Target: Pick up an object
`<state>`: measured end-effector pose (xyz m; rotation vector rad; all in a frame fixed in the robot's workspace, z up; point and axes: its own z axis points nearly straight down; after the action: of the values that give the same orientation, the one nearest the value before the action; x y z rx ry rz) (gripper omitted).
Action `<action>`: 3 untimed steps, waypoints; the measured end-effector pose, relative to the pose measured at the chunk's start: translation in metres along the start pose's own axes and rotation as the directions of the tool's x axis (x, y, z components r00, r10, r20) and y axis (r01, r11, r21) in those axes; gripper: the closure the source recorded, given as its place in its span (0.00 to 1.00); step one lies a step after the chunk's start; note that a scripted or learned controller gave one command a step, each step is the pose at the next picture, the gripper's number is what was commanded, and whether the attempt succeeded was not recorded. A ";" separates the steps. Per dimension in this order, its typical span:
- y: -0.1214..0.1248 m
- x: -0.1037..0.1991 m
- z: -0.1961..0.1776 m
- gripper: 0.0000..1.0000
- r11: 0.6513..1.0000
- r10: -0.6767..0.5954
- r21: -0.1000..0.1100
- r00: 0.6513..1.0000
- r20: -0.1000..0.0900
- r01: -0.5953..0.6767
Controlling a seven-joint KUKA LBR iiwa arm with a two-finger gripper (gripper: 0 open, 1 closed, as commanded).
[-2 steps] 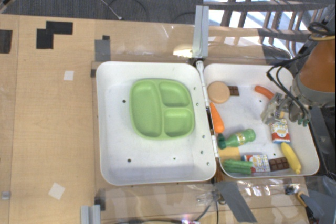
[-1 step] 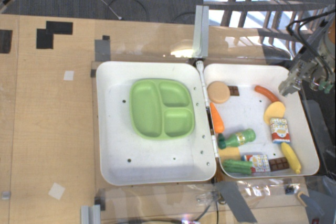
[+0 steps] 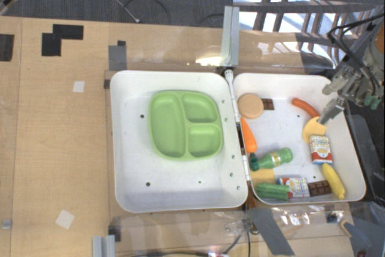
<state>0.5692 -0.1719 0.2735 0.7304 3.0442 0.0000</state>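
From where I stand, the picking is not yet done: no object is lifted, and everything lies on the floor of the right bin (image 3: 283, 129), so the whole grasp and the lift are left to do, as far as I can judge. The arm comes in from the 3 o'clock side, and the jaws (image 3: 332, 110) hang over the right bin's upper right part, near its right wall. I cannot tell how far open the jaws are, because they look small and dark against the wall, and I see nothing between them. The thing nearest to them is a yellow piece (image 3: 312, 127), perhaps a banana slice or cheese; it lies just beside the tip, at about 8 o'clock from it, and I cannot say if the tip touches it. A red sausage (image 3: 305, 107) lies at 9 o'clock from the jaws, a little apart. Below the yellow piece stands a small bottle with label (image 3: 320, 148), and further toward 6 o'clock lies a yellow banana (image 3: 332, 180). The round bun (image 3: 251, 106), the carrot (image 3: 248, 135) and the green bottle (image 3: 272, 159) are well apart, on the bin's left half. The left bin (image 3: 129, 177) on the tabletop (image 3: 54, 129) holds a green divided plate (image 3: 184, 124), which the arm is far away from.
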 end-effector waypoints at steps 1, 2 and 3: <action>-0.032 -0.010 0.158 0.00 1.000 -0.027 0.003 1.000 -0.016 0.027; -0.023 -0.026 0.185 0.00 0.999 0.050 -0.001 0.999 0.001 -0.050; -0.021 -0.031 0.170 1.00 0.999 0.044 -0.004 0.999 0.016 -0.044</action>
<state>0.5887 -0.2049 0.1042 0.7934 3.0117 0.0002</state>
